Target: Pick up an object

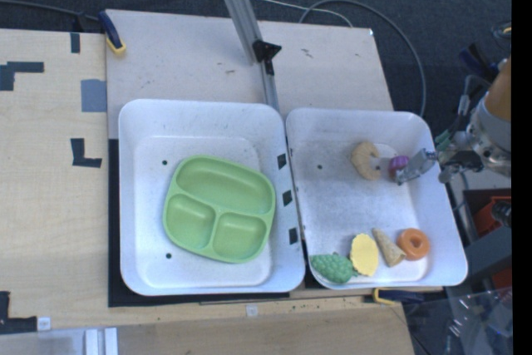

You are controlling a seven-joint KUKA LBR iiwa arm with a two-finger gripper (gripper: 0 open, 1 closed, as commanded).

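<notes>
One claw [413, 166] in right bin [332, 204], tan lump [364, 159] just left, purple piece [399, 163] touching it, claw's grip unclear

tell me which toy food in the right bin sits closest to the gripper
The tan bread-like piece, just left of the gripper; the orange ring, cone, yellow piece and green cluster lie along the bin's near edge.

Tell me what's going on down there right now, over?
Gripper low over right white bin, beside small purple piece and tan round lump. Nothing visibly held. Other toy foods along near edge, clear of it.
</notes>
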